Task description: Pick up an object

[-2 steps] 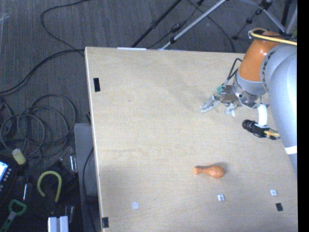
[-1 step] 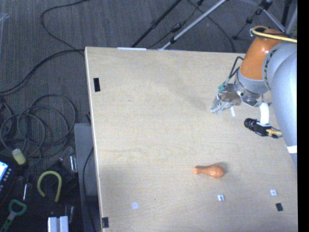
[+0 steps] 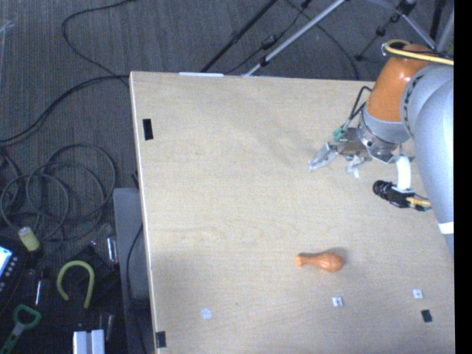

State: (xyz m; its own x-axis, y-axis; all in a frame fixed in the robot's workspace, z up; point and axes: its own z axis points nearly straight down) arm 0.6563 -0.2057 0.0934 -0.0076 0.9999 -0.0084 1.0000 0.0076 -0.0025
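Note:
A small orange pear-shaped object (image 3: pixel 321 261) lies on its side on the light wooden bench top (image 3: pixel 221 198), toward the near right. My gripper (image 3: pixel 334 167) hangs over the bench at the right, well beyond the orange object and apart from it. Its two pale fingers are spread open and point left and downward, with nothing between them. The grey arm with its orange band (image 3: pixel 391 87) comes in from the right edge.
A black tape mark (image 3: pixel 147 129) sits near the bench's left edge. Small white tags (image 3: pixel 337 301) and a black tag (image 3: pixel 426 316) lie near the front right. Cables and tools (image 3: pixel 59 198) cover the floor to the left. A black connector (image 3: pixel 394 194) hangs off the arm.

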